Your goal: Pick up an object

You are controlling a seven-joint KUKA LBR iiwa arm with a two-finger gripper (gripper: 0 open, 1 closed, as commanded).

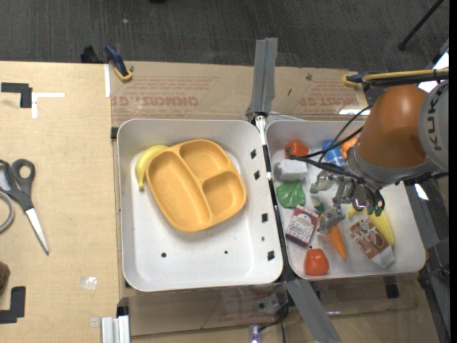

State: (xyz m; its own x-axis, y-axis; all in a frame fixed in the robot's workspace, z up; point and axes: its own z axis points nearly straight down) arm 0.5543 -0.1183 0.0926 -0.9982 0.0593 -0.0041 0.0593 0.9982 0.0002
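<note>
I hang over the right-hand shallow white bin [407, 263], reaching in from three o'clock, my orange wrist band above its upper right part and my two-finger gripper [335, 207] lowered into the clutter near the bin's middle. My metal fingers point down among the toys, but from this slant I cannot tell how far apart they are or whether anything sits between them, so I claim no hold.

The things I might take all lie crowded together in this bin. Just at six o'clock from my gripper lies a small orange plastic carrot [336, 241], tilted, its top close to my fingertips; I judge it the likeliest target. At seven o'clock from it rests a round red toy tomato [316, 262]. At nine o'clock from my gripper lies a small printed red-and-white packet [301, 226], and above that a green leafy toy [290, 194] and a pale grey block [290, 168]. At four o'clock sit a second printed packet [370, 239] and a yellow toy piece [384, 227].

The left-hand white bin [143, 263] holds a yellow divided plastic plate [194, 184] with a yellow toy banana [148, 161] tucked against its ten o'clock rim, well apart from me. On the bench at nine o'clock lie grey-handled scissors [26, 200].

Because the pieces press so close, I judge that my fingers risk nudging neighbours instead of straddling one cleanly.
</note>
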